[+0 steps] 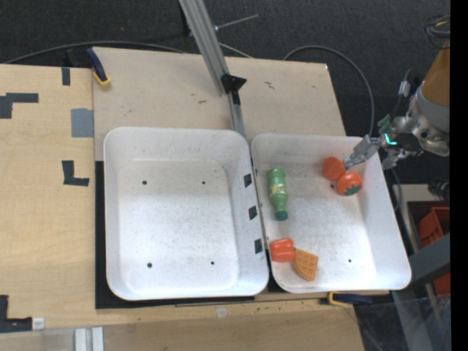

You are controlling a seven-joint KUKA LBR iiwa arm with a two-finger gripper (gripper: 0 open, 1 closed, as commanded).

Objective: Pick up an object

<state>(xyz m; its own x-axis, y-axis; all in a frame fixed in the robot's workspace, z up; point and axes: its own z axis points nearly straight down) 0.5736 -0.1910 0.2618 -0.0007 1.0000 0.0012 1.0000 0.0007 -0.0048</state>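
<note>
The grey two-finger gripper [363, 154] hung over the right white bin's [387, 229] edge beside a round orange-red tomato-like toy [349, 183]; I couldn't tell its state.

The wooden bench [183, 93] bears two shallow white bins side by side — left bin [117, 196], right bin [387, 247] — on a black mat [100, 232]

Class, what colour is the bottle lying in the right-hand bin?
Green, with a paler label band; the bottle shows clearly in the camera view, lying in the right bin.
</note>
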